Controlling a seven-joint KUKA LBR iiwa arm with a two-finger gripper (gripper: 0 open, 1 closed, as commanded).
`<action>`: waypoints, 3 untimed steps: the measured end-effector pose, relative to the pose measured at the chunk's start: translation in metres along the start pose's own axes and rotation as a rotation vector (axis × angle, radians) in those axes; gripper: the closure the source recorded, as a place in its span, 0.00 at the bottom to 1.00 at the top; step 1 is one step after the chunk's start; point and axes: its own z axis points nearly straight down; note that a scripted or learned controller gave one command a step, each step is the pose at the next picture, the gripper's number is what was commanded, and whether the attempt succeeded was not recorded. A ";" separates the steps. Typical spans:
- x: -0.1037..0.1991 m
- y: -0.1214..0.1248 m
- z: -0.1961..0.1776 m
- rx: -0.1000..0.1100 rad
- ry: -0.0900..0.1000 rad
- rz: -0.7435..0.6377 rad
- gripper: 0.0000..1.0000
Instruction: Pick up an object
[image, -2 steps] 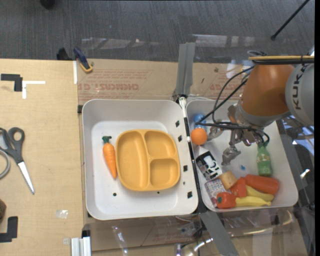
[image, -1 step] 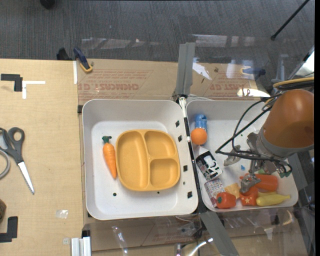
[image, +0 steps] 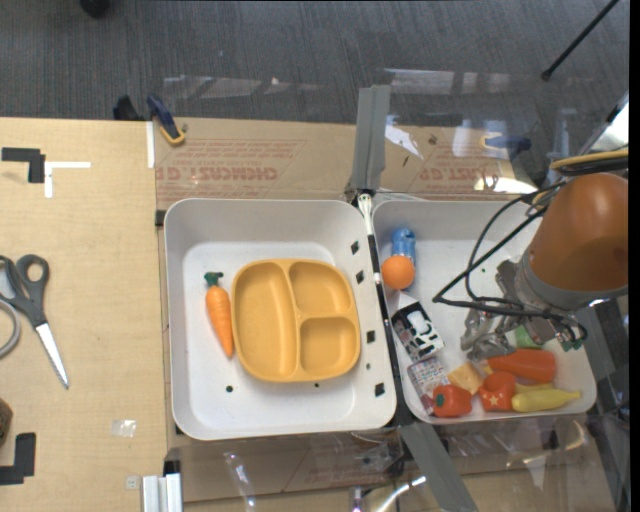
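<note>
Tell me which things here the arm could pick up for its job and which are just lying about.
For the job: gripper; long orange-red toy pepper; yellow toy banana; red toy tomato; small orange ball; toy carrot; yellow divided plastic plate.

Lying about: grey-handled scissors and blue clamp, both outside the bins.
</note>
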 end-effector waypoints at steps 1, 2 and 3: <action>-0.086 0.036 -0.090 -0.001 0.001 0.065 1.00; -0.118 0.015 -0.184 0.000 0.000 0.257 1.00; -0.125 -0.073 -0.256 0.001 -0.001 -0.069 1.00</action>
